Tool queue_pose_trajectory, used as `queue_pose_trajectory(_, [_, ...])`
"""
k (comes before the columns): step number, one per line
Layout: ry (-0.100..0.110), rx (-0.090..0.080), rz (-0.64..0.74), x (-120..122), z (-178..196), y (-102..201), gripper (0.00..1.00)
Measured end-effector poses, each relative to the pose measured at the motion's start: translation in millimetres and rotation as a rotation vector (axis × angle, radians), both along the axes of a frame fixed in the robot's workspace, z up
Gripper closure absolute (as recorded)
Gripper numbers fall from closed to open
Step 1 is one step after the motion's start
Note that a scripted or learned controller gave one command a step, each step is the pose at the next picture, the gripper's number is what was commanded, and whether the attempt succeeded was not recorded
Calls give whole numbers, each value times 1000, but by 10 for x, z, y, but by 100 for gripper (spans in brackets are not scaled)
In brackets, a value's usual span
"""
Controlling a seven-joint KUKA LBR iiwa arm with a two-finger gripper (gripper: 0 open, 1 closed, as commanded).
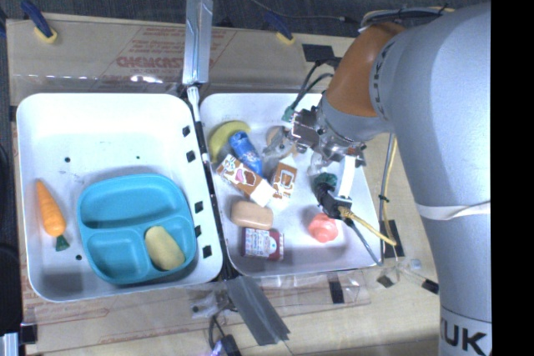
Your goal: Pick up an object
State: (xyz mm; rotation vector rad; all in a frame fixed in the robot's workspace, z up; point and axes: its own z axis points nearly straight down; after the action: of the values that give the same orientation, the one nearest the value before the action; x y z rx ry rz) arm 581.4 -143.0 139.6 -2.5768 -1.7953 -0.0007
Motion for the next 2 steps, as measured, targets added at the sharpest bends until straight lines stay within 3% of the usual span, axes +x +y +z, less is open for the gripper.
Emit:
queue_pose_trajectory(1, [-13, -10, 275, 165, -152, 448, 0])
queue_pose_trajectory(2, [-13, -8, 499, 268, -402, 74, 0])
